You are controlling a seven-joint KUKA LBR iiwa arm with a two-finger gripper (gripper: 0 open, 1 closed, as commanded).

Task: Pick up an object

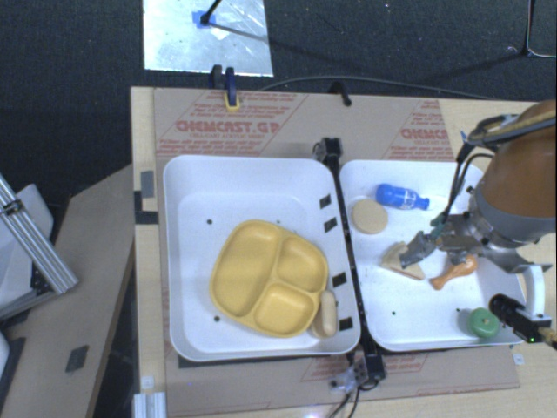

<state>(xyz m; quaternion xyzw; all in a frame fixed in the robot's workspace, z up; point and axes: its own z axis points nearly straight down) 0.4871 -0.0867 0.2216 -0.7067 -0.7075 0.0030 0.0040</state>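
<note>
Reaching in from the right, hovering low over the right bin point(365, 325), with the pincer point(425, 244) nosing toward the tan wedge point(402, 261), probably the piece being targeted. Lying just beside it: an orange piece point(454, 273), a round tan disc point(370, 217) and a blue bottle point(400, 198) farther back, a green knob point(483, 322) near the front corner. Sitting apart in the left bin point(187, 225): a yellow tray point(268, 277). Impossible telling whether the pincer is spread or closed; nothing visibly gripped. Partly covering the right bin's far side with the arm's bulk.
</note>
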